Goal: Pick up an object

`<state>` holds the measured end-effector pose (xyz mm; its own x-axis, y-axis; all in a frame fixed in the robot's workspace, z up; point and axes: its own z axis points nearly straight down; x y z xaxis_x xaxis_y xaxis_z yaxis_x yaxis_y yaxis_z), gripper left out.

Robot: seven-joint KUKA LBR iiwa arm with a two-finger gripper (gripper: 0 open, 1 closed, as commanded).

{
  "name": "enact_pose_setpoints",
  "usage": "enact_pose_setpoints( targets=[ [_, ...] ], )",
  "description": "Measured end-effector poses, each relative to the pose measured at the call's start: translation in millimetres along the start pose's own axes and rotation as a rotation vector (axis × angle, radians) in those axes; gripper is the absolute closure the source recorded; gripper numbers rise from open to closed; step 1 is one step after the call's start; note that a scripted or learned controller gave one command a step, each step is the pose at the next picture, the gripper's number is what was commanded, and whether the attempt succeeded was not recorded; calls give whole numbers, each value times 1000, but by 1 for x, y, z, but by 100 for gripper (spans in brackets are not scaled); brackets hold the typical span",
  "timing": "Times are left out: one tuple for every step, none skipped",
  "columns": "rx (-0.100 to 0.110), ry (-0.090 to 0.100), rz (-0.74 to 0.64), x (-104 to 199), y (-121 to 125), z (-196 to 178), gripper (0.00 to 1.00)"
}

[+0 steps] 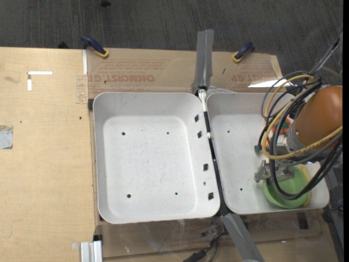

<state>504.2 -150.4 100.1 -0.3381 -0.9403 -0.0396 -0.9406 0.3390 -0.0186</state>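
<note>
A round green object [287, 194] lies in the front right corner of the right bin [234, 146]. A bit of yellow [312, 174] shows at its right edge, partly under the cables. My gripper [268, 172] hangs low over the right bin, just above and at the left edge of the green object. The arm's orange band [322, 116] and looping cables [283, 141] hide much of the wrist and part of the green object. Whether the gripper touches the green object is not clear from this angle.
The left bin [103, 146] sits beside the right one, with a grey divider bar [204, 64] and black clips along the shared wall. Two clamps [95, 46] [242, 52] hold cardboard at the back. A wooden bench top [38, 146] lies to the left.
</note>
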Motion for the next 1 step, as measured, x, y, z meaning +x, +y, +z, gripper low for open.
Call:
enact_pose_setpoints(
  targets=[
    [-6,-1,-66,0,2,1,100]
  ],
)
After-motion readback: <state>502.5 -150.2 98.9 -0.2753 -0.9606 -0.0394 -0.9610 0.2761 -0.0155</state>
